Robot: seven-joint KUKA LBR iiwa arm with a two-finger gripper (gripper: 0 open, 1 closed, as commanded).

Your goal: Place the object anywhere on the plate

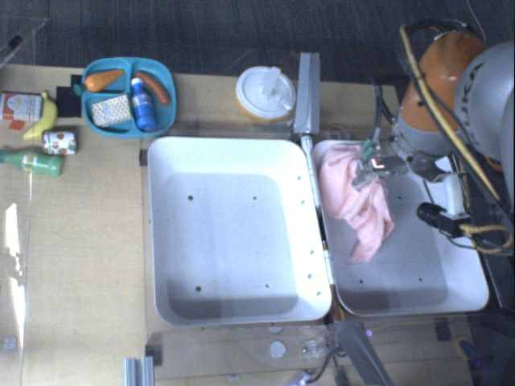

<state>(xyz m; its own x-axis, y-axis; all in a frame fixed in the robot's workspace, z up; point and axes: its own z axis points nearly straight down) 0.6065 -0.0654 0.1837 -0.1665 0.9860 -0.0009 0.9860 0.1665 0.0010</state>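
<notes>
Overhead, two white bins (233, 308) on a tan bench (72, 256).

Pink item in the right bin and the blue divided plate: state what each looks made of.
The pink item looks like soft cloth, matte: it lies crumpled in loose folds with a drooping tail. The blue divided plate looks like moulded plastic, smooth and slightly glossy, with a uniform colour and rounded rim.

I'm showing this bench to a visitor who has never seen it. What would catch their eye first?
Probably the crumpled pink cloth, lying in the right shallow white bin, with the grey arm's two-finger gripper right over its upper edge. Next, the blue divided plate of toy food at the bench's far left, and the round white-lidded cup behind the bins.
</notes>
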